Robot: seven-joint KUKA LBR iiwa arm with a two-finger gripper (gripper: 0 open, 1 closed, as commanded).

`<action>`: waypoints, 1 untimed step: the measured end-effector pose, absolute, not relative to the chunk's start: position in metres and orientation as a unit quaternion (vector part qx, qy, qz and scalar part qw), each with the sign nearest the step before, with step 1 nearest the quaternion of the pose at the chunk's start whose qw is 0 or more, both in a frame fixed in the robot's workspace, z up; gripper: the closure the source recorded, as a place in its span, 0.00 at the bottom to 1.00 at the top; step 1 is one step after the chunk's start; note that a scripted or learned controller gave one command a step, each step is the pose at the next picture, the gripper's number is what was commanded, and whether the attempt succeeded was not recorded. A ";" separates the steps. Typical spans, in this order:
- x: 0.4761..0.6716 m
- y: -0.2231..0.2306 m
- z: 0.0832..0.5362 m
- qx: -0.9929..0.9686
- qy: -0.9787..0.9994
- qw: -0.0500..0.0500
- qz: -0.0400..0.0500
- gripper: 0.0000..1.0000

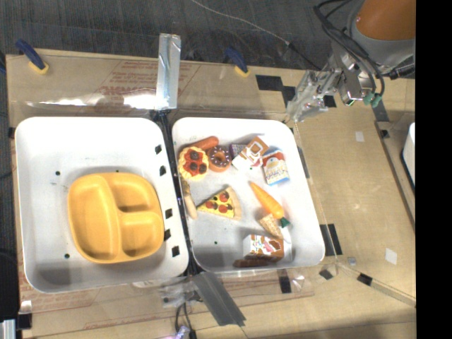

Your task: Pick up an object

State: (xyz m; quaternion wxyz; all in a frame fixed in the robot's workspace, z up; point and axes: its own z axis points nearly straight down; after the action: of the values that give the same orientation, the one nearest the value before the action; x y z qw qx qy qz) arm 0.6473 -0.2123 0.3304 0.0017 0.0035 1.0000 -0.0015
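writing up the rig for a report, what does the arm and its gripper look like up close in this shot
The arm shows a broad orange band over a pale grey shell near the wrist. Black cables loop beside it. The gripper is a bare metal, silvery assembly with slim fingers and dark fittings. A small green part sits at its wrist end.

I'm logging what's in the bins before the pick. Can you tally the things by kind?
Yellow divided tray: 1
Pizza pieces, round and slice: 2
Doughnut: 1
Sausage: 1
Carrot: 1
Small printed cartons: 3
Other small pieces too unclear to name: not counted
Total: 9
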 end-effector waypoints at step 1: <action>0.652 -0.111 0.264 0.022 1.000 -0.001 0.001 1.00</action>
State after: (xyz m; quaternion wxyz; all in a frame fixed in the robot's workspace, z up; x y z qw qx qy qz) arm 0.6517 -0.1113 0.2644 -0.0014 0.0221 0.9998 0.0011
